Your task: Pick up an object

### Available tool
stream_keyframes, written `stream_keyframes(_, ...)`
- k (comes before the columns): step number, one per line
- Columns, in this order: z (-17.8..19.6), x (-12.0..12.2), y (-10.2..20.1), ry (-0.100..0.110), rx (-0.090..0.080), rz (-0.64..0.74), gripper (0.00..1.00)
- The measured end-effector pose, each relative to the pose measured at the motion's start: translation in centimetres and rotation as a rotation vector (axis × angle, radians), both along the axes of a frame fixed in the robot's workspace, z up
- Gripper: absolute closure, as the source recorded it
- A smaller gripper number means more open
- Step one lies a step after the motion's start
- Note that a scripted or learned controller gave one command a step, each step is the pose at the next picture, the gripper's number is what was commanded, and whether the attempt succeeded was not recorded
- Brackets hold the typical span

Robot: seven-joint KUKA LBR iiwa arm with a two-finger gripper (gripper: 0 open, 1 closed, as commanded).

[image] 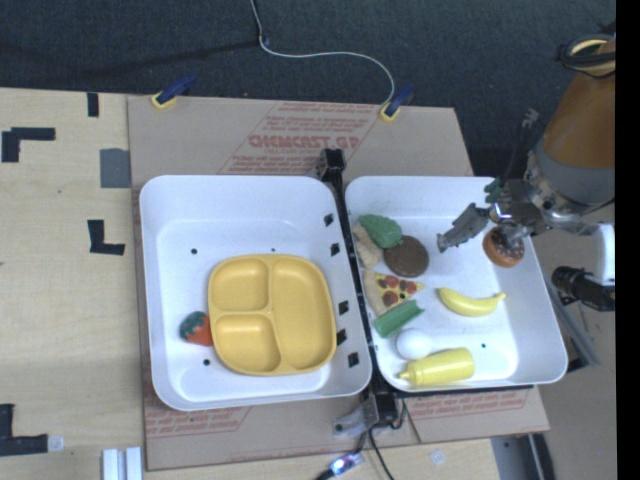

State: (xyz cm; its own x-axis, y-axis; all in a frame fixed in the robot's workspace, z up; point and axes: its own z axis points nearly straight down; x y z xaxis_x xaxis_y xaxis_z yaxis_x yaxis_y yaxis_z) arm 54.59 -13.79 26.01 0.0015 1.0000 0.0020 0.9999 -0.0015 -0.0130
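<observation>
Gripper [470,226] poised over the right bin [535,363], fingers spread apart, nothing between them. Just right of it, a small chocolate-glazed donut [503,247] at the bin's edge. Left of the fingertips, a brown cookie [407,258] and a green leaf piece [381,231]. Below, toward the near side: banana [470,301], pizza slice [394,290], egg [412,344], yellow mustard bottle [438,367]. Far left, a yellow divided plate [271,313] in the left bin [165,208].

1. Claw [478,226] hovers over right bin [530,368].
2. Brown donut [503,247] just right of claw.
3. Banana [470,301] below claw; brown cookie [406,258] to its left.
</observation>
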Motion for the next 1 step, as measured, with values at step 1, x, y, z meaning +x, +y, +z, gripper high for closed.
stream_keyframes(1, 0.58, 0.21, 0.00, -0.011, -0.002, 0.003, 0.00)
